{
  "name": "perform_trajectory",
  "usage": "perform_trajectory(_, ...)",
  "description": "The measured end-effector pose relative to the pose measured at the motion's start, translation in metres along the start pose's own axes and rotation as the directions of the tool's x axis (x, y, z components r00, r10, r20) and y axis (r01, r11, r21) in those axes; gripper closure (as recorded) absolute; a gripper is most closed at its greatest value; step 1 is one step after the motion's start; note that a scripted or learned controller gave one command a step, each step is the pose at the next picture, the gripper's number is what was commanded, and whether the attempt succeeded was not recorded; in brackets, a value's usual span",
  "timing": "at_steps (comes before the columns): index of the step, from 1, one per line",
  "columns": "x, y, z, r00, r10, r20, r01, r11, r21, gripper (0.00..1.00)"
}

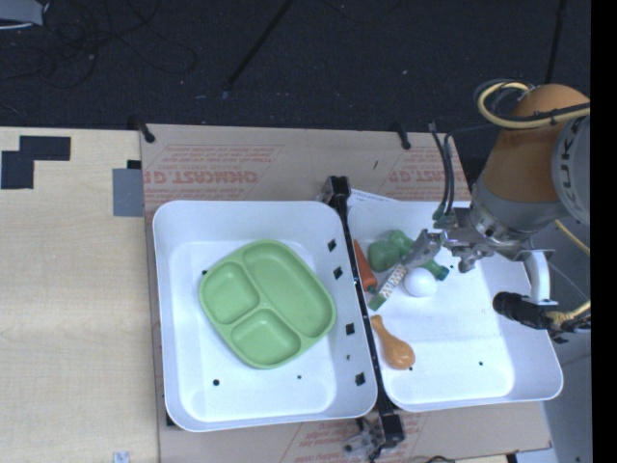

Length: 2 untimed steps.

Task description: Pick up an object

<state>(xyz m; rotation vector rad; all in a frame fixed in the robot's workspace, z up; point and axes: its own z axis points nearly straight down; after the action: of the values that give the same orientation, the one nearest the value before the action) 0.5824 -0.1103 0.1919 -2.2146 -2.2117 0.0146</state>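
**Inspector A:** Right bin (pixel 525 379), centre right of frame. What is the position at the edges?

**Inspector B:** Its items crowd the left wall, against the black divider (pixel 349 287). An orange carrot-shaped piece (pixel 364 266) lies along that wall; a dark green lumpy object (pixel 388 249) sits just beside it, toward the top. A smooth white ball (pixel 420 283) rests right of a speckled stick (pixel 389 285). An orange pear-shaped item (pixel 393 347) lies lower down. The bin's lower right floor is bare.

**Inspector A:** The pincer?

**Inspector B:** The pincer (pixel 424 249) hangs over the bin's upper middle, just above the ball and beside the green object. Whether it is released or clenched, I cannot tell; nothing is visibly between the fingers.

**Inspector A:** Left bin?

**Inspector B:** Left bin (pixel 178 355) holds a matte green divided plate (pixel 266 303), rounded, three compartments, set askew, with free floor around it. Both bins stand on cardboard (pixel 241 167) over a pale wood surface (pixel 67 307).
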Motion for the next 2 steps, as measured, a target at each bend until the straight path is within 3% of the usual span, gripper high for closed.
perform_trajectory(1,0.000,0.002,-0.008,1.000,-0.002,0.001,0.002,1.000,-0.011,0.00)
perform_trajectory(2,-0.003,0.009,0.049,1.000,-0.002,0.001,0.002,1.000,-0.013,0.00)
